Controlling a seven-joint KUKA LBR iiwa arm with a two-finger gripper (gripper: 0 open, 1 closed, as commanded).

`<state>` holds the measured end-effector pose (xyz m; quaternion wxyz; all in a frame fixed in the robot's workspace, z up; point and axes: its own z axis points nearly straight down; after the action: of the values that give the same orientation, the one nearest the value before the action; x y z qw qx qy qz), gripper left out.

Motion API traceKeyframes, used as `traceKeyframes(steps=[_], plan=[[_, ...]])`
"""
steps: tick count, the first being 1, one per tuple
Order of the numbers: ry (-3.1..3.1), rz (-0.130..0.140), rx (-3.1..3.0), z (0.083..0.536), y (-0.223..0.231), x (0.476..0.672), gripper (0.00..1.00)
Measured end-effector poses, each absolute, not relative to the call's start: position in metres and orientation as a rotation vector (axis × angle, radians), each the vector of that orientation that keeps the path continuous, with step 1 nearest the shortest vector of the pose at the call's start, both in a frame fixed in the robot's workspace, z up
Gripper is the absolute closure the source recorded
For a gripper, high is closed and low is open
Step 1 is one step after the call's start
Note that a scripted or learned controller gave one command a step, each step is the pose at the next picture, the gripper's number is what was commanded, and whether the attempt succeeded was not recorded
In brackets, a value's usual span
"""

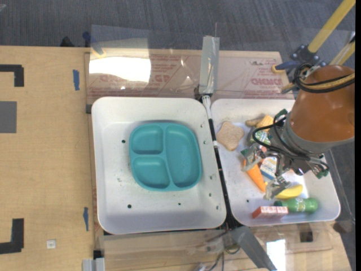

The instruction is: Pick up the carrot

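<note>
Carrot (255,176) is the orange toy lying in the right bin (333,208), near the middle of it and tilted, with its fat end up toward the top left. It rests on the white floor of the bin. The gripper (276,179) is low in the same bin, just beside the carrot on its right, and I cannot tell if it is released or clenched (dark wires and parts hide it). Nothing shows the carrot being lifted. The arm (324,109) with its big orange band hangs over the right side of that bin.

Other toys lie around. A tan piece of bread (230,134) sits near the top left of the right bin. A yellow banana (290,192) lies below the gripper, and a green bottle with a red and white label (285,209) lies along the bottom edge. A small tan toy (260,121) sits near the top.

The left bin (113,208) holds a teal plate (166,156) with three parts. It sits flat in the middle, well apart from the carrot.
</note>
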<state>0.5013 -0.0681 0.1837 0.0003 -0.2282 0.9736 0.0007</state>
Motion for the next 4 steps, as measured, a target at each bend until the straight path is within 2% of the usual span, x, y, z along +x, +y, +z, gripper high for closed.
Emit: traceKeyframes(steps=[1, 2, 3, 4], plan=[[2.987, -0.002, -0.951, 0.096, -0.093, 0.504, 0.0], [2.981, -0.003, -0.951, 0.106, -0.091, 0.506, 1.0], [2.975, -0.004, -0.951, 0.116, -0.089, 0.508, 1.0], [2.976, -0.003, -0.952, 0.115, -0.089, 0.507, 0.0]])
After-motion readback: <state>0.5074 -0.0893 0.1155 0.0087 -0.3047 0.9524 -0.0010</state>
